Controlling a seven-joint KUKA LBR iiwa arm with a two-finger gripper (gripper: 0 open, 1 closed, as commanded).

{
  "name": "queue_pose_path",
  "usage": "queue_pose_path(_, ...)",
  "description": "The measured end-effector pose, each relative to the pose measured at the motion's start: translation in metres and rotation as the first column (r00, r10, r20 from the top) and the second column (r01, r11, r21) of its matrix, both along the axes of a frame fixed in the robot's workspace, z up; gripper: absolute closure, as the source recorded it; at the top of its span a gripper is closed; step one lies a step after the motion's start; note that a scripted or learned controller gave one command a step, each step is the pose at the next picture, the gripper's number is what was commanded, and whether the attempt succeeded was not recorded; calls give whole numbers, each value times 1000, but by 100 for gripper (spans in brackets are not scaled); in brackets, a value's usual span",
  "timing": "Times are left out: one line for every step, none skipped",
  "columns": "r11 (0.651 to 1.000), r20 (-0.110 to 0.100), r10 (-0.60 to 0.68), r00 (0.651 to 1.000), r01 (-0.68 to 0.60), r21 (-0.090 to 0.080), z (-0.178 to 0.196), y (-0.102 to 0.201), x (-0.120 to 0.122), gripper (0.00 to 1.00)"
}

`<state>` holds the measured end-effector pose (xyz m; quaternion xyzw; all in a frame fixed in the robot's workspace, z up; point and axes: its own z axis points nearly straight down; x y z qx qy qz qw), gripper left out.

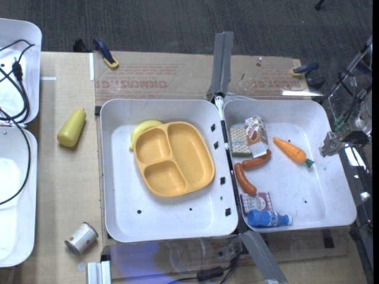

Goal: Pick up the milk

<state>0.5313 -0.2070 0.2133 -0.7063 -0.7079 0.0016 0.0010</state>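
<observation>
The milk [255, 129], a small white carton with brown and red print, lies on its side in the back left part of the right bin [308, 191]. It touches a green-and-white box [238, 140] on its left. My gripper [329, 146] hangs at the right bin's right rim, well to the right of the milk and apart from it. An orange carrot [290, 149] lies between the gripper and the carton. I see nothing held in the gripper.
Two sausages [256, 161] [246, 178] lie in front of the milk. A blue bottle [268, 219] beside a red-printed pack [256, 203] sits at the front. The left bin [118, 206] holds a yellow divided plate [173, 158] and a banana [144, 128]. A yellow bottle [71, 128] and a can [81, 238] lie on the bench.
</observation>
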Motion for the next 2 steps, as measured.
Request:
queue_pose_path(999, 3, -37, 999, 37, 1, -122, -15, -22, 100)
queue_pose_path(998, 4, 65, 998, -65, 0, -122, -7, 2, 100)
